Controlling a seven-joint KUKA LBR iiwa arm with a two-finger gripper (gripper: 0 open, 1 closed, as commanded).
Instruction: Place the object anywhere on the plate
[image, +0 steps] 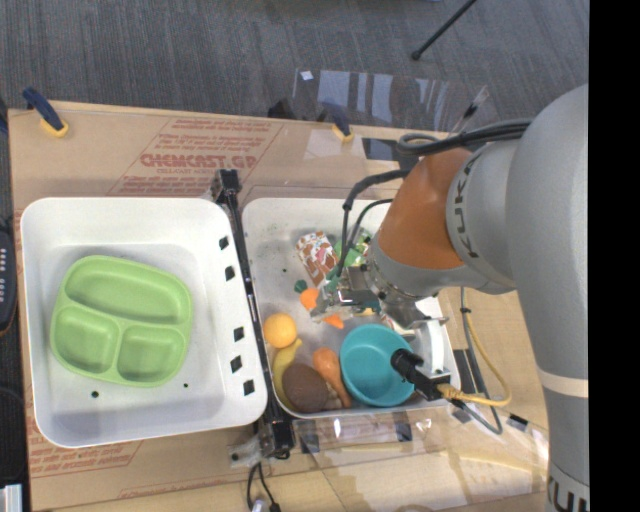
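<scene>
A green plate (122, 320) with three compartments lies in the left white bin (60, 225). The right bin (270, 225) holds a pile of toy food: a red-and-white patterned packet (317, 255), an orange ball (281, 330), a yellow banana-like piece (285, 356), a brown rounded piece (304, 387), an orange piece (329, 366) and a teal bowl (377, 364). My gripper (340, 297) reaches down into the right bin, just below the packet and above the teal bowl. Small orange bits (310, 297) lie right at its tip.
Black clips (228, 185) run along the divide between the two bins. Cardboard (150, 150) covers the bench around the bins. A blue clamp (45, 110) sits at the far left corner. The arm's grey body (540, 230) covers the right bin's right side.
</scene>
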